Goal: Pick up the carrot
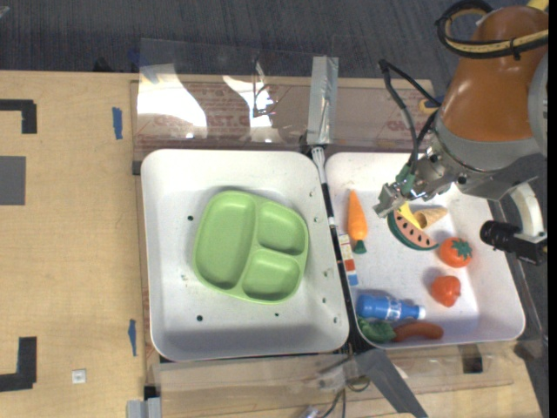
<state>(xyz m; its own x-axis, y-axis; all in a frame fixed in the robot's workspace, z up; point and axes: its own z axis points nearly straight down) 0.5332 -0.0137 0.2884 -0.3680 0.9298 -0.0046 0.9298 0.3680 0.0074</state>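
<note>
Gripper (393,197) hangs over the far part of the right bin (496,329), just right of the carrot and at the left edge of a watermelon slice (416,225). Cannot tell how wide it stands: the tip is a dark and green blur against the white floor. Nothing visible in its hold.

Carrot (356,219) lies flat in the right bin, close along its left wall, thin orange tip pointing far, green stub at the near end. Apart from the other pieces.

Others in the right bin: tomato (454,251) and a red fruit (445,289) to the right, a blue bottle (388,307), a green leafy piece (377,328) and a red sausage-like piece (418,330) at the near edge. Left bin (165,303) holds a green divided plate (251,246).

Handling, by judgement: looks like a toy carrot, so probably light, stiff, smooth. The taper could let it squirt out towards the thin end. Best hold looks to be across the thick middle, closing left-right. The wall on its left leaves little room for that finger; watch for scraping.
</note>
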